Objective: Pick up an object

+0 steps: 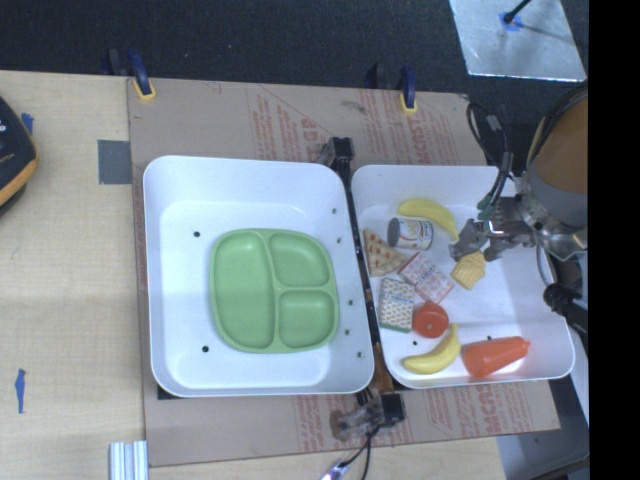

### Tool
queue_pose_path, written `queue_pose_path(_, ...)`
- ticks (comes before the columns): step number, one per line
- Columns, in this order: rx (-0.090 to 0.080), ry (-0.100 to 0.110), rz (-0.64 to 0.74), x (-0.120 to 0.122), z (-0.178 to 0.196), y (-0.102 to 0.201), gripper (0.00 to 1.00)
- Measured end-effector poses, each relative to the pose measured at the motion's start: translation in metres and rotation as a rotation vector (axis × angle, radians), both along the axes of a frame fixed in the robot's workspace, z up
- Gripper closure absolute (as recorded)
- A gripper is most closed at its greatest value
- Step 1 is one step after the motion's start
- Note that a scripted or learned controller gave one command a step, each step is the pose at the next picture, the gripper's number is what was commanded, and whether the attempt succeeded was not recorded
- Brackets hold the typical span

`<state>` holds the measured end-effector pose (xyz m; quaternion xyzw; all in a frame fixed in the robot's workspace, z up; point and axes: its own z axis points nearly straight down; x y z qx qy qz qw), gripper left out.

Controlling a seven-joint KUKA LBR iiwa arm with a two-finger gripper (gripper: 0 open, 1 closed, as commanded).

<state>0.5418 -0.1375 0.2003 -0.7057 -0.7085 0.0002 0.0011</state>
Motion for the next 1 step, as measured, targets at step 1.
queue_pose_path(1,0.000,0.000,0.000,-0.0113,0.0649,0.0814,1.00)
